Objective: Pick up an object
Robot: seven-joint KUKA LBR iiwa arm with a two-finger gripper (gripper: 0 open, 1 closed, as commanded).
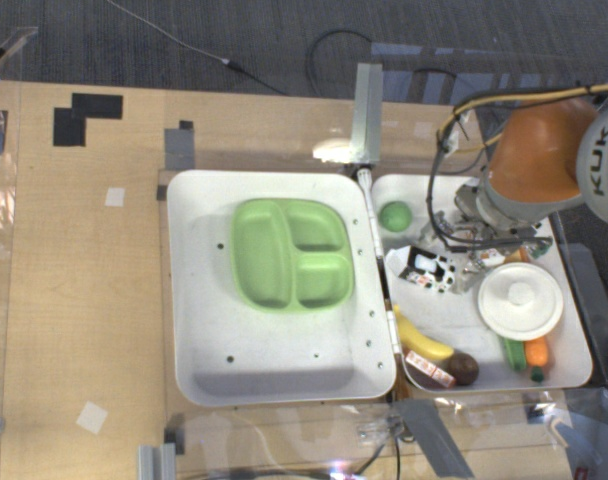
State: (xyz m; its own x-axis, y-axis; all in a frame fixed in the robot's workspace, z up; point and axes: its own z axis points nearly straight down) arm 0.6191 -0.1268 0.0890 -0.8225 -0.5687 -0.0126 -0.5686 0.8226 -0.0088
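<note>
holding a green divided tray [290, 254], the left bin [199, 358] neighbours the right bin's [574, 363] banana [421, 339]; fingers' [471, 264] state unclear.

- Pale green divided plastic tray [289, 254] in the left shallow white bin [199, 368]
- Small round green ball [394, 216]
- Round white plastic lid [521, 301]
- Yellow banana [423, 340] with a brown tip
- Orange carrot [537, 354] beside a green vegetable piece [513, 353]
- Grey arm with orange band [544, 158]

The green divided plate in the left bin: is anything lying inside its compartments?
No. The green divided plate shows three bare compartments. What lies under it, on the left bin floor, is covered.
</note>
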